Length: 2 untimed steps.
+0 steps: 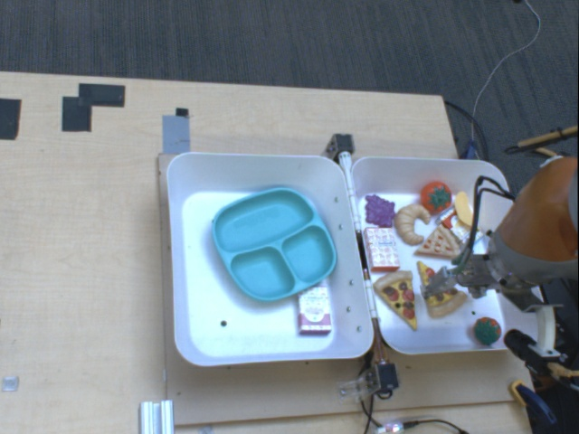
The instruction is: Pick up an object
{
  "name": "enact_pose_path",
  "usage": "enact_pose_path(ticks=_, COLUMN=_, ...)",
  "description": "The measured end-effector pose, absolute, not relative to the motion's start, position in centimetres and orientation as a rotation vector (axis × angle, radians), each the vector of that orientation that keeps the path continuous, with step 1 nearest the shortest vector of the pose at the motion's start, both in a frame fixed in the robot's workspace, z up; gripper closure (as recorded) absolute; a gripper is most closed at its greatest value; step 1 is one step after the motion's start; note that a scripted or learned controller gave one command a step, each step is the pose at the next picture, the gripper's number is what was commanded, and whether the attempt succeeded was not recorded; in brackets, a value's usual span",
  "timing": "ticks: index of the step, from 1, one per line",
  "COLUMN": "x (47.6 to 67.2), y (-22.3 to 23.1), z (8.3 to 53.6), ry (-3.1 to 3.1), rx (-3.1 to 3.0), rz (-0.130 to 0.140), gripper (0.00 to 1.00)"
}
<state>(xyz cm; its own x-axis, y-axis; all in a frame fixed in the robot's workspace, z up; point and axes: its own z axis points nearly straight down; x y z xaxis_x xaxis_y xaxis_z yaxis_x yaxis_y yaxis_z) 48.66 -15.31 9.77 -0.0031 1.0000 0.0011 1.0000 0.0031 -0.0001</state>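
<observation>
— Dark grey carpet is running behind a pale wooden bench (81,242), isn't it? What is sitting on it?

— Two shallow white plastic bins, side by side. The left bin (194,333) is holding a turquoise three-compartment plastic plate (273,242), lying tilted near the middle, and a small pink-and-white carton (314,313) lying just below the plate's lower edge.

— And the right bin (398,168)?

— It is holding toy food. A purple bunch of toy grapes (379,210) is lying at its upper left, with a pink-and-white flat box (382,249) just below it. A toy pizza slice (397,297) is lying below that. A tan toy croissant (413,222) is sitting right of the grapes, a red toy tomato (436,195) above it, a yellow piece (464,210) beside the tomato, and a second pizza-like wedge (441,242) under the croissant. A green-and-red round toy (488,330) is resting at the lower right.

— Anything crowding the space?

— Black cables are trailing over the bin's right rim, and the grey arm with its orange band (545,220) is covering that side.

— Where is the gripper?

— The gripper (441,285) is hanging low over a tan wedge-shaped toy (443,303), just right of the pizza slice. The wedge is lying right beneath the tool. Whether the tool is spread or pinching, I cannot tell.
</observation>
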Motion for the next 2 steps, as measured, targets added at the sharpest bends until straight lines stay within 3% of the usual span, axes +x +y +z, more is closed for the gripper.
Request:
enact_pose_path(ticks=1, x=49.03, y=-15.3, z=11.08, ry=-2.232, rx=-2.221, rz=-0.011, gripper=1.0)
enact_pose_path(ticks=2, x=49.02, y=-15.3, z=11.07, ry=-2.232, rx=-2.221, rz=-0.011, gripper=0.0)
